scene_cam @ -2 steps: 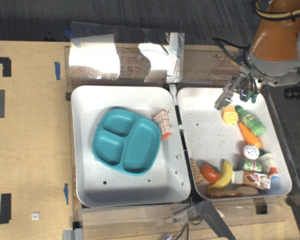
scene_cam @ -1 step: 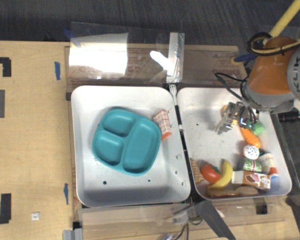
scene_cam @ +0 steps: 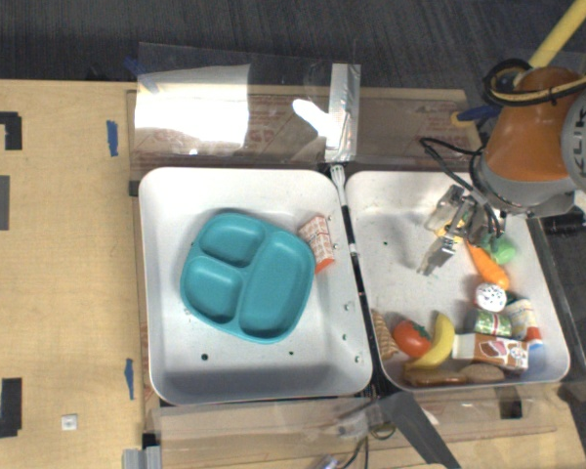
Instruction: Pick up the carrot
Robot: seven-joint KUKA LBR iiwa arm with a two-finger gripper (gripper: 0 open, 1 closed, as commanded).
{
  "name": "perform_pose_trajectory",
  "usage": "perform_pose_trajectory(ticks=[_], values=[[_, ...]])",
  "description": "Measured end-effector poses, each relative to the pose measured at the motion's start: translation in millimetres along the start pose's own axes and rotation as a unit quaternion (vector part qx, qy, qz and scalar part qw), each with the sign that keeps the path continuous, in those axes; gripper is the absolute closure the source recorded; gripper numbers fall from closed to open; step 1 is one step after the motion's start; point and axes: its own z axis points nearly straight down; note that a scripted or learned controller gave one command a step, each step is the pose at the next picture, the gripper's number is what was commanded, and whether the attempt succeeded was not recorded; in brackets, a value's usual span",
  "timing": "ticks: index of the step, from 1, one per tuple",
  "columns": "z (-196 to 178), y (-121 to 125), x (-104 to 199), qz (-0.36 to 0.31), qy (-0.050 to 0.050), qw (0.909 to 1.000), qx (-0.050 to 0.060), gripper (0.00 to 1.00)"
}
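Carrot is lying slantwise in the right bin, toward three o'clock, green top pointing up-right. Gripper is hanging just beside it at nine o'clock, fingers narrowly parted, gripping nothing.

Scene is evenly, brightly lit from overhead. Strong glare is seen on the clear plastic sheet behind the bins, washed out to white. Shadows are soft & short. Slight softness throughout; small items lack fine detail.
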Motion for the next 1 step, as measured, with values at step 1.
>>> perform_pose_trajectory(ticks=[1], values=[[23.5, -88.6, 49.1, 0.077, -0.003, 0.997, 0.001, 0.0]])
